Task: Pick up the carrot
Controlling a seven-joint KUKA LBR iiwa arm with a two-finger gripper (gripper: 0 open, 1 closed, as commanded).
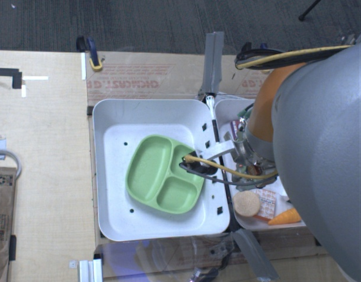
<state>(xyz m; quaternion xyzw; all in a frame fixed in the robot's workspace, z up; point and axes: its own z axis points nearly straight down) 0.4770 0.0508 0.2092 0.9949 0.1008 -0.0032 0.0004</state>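
The carrot (pixel 285 217) is a small orange wedge lying in the near part of the right bin (pixel 226 107), partly hidden under the grey arm. My gripper (pixel 251 167) hangs over the right bin's left side, behind and to the left of the carrot and apart from it. The bulky arm and orange wrist band cover most of that bin.
A round tan disc (pixel 247 204) and a small red-and-white packet (pixel 267 202) lie just left of the carrot. The left bin (pixel 110 216) holds a green divided plate (pixel 163 175). A metal divider post (pixel 213 63) stands between the bins at the back.
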